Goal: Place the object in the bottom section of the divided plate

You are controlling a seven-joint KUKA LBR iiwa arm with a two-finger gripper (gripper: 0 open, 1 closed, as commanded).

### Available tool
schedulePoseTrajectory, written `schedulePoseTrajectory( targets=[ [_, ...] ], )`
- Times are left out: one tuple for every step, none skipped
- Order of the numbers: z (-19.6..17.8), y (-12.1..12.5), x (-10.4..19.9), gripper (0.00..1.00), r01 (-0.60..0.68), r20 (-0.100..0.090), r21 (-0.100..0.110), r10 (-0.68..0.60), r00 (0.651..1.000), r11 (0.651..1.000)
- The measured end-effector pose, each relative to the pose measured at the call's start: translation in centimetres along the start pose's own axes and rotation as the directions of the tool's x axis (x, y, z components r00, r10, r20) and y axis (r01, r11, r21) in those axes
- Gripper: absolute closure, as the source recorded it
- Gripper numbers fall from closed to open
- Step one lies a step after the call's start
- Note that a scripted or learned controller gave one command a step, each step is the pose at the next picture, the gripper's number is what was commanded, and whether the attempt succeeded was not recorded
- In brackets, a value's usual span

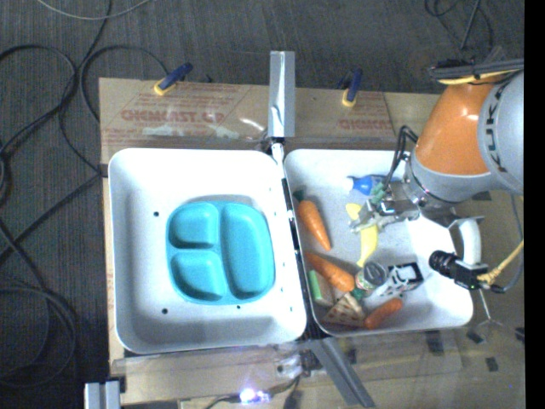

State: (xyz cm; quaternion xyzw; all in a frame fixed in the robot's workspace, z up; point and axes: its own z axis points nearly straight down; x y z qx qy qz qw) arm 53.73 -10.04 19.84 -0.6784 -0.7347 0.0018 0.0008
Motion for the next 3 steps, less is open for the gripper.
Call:
schedulePoseTrajectory(
  targets=[
    [1.6, 0.6, 7.7, 1.00, 0.164, -0.001, -0.001, -0.164, 0.987, 0.987],
    [1.5, 1.3, 13.9, 1.00, 0.290, 0.000, 0.000, -0.290, 0.957, 0.957],
    [1.5, 1.4, 13.9, 0.00, 0.289, -0.001, -0.001, -0.289, 0.957, 0.957]
  ],
)
